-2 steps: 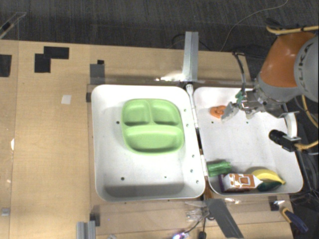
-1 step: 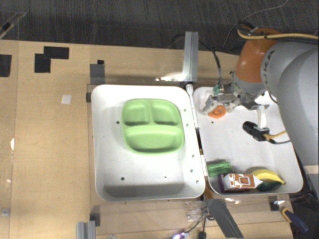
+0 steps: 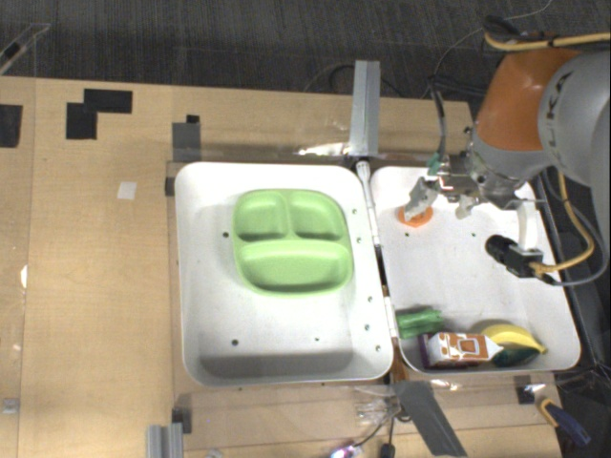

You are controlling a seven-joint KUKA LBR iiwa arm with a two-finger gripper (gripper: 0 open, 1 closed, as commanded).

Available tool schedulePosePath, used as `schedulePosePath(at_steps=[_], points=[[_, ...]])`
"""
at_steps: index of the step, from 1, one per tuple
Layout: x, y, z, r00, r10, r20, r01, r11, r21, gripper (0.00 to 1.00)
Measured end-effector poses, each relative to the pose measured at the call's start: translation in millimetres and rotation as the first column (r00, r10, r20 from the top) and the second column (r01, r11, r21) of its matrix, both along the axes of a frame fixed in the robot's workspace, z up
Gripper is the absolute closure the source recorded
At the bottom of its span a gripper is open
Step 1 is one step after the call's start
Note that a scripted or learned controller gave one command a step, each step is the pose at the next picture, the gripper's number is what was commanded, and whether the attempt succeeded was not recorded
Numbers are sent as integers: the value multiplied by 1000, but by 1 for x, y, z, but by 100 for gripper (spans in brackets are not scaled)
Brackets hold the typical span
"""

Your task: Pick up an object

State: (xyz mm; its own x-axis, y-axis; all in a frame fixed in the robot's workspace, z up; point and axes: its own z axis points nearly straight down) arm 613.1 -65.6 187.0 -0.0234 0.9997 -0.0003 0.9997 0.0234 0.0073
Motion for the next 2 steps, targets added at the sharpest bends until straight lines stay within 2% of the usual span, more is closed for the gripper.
schedulePosePath(at_steps=[1,2], points=[[57,-17,-84,998,58,-4,-58,998,-1,0],[25,-27,-97,986,167,5,-167,986,-2,0]])
